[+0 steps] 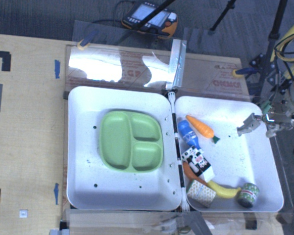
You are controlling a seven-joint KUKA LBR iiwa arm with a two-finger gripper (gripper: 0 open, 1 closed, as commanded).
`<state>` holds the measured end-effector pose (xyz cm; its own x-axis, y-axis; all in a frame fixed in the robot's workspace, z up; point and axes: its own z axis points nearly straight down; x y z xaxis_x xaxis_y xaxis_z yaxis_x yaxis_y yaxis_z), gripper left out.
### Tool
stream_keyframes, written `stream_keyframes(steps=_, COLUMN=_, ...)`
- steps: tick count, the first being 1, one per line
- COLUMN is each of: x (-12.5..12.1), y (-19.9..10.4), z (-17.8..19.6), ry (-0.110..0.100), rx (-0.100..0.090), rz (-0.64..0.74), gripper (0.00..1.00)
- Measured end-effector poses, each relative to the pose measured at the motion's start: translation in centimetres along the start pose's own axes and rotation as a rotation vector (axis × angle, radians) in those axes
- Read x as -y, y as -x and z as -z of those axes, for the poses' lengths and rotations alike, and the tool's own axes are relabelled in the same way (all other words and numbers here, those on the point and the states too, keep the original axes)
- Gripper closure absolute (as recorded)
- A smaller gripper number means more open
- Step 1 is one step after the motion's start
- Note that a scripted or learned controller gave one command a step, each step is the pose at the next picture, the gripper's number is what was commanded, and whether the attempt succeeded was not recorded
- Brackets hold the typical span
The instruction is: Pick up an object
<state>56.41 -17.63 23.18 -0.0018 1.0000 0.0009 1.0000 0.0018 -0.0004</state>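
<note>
2 shallow white bins are sitting side by side on the bench, the left bin [82, 109] carrying a green divided plate [132, 141] with 3 compartments, lying flat near its middle. The right bin [245, 162] is holding all the loose objects, crowded along its left wall and front edge. An orange carrot [200, 127] is lying at a slant near the upper left of that bin, its green tip pointing toward the bin's middle. Just beside it, a blue bottle [188, 134] is resting against the wall dividing the bins. Below the bottle, a black-and-white patterned box [197, 161] is lying tilted, touching a reddish-orange piece [190, 172] underneath it. A yellow banana [221, 189] is stretching along the front edge, with a pale dotted object [201, 193] at its left end and a small green printed can [248, 194] at its right end. The gripper [258, 125] is hanging over the right bin's far right corner, well apart from every object, its 2 fingers [248, 124] standing apart with nothing between them. The arm is reaching in from the right edge of the view. Behind the bins, a black and orange handheld device [150, 17] is lying on the floor.
</note>
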Motion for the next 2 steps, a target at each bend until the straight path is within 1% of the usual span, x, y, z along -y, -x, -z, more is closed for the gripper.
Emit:
stream_keyframes(steps=1, x=-5.9, y=-4.3, z=-5.1, ry=0.002, rx=0.001, rz=-0.075, gripper=0.00)
stream_keyframes(steps=2, x=-3.5, y=-8.1, z=-7.9, ry=-0.002, rx=-0.001, rz=-0.178, gripper=0.00)
